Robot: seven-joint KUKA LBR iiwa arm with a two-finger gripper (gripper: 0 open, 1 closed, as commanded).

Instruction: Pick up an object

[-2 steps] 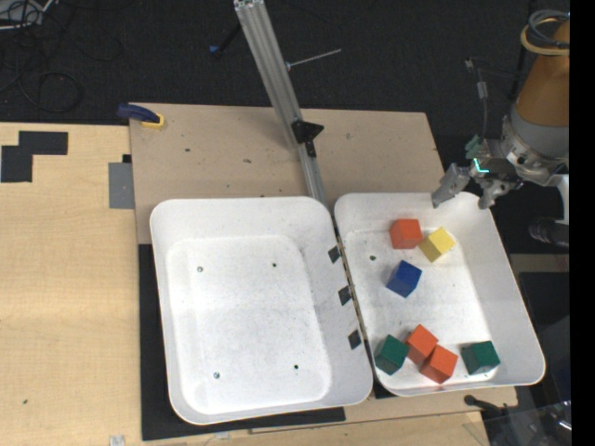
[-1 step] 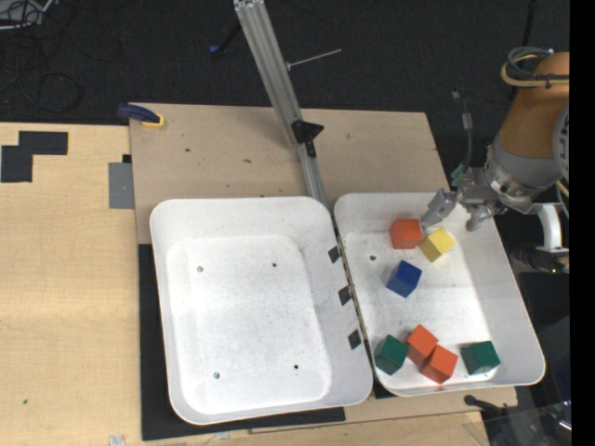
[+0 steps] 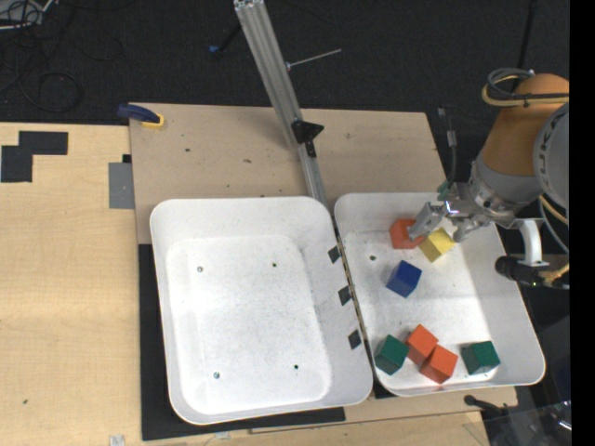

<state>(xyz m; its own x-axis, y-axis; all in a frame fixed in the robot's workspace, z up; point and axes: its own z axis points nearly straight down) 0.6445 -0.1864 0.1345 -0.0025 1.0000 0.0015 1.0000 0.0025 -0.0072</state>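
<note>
The robot's claw (image 3: 439, 228) grips a yellow block (image 3: 436, 244) between its closed fingers near the far edge of the right bin (image 3: 521, 365), just beside an orange block (image 3: 403, 234). A blue block (image 3: 403, 279) lies mid-bin.

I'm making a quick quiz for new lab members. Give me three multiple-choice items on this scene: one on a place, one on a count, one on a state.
1. Which bin holds the blocks? A left B right C both
2. How many green blocks? A one B two C four
3. The blue block is: A stacked on another B lying alone C outside the bins

Answers: 1 B, all blocks lie in the right bin. 2 B, one green block and another. 3 B, the blue block touches nothing, below the gripper and yellow block.
</note>
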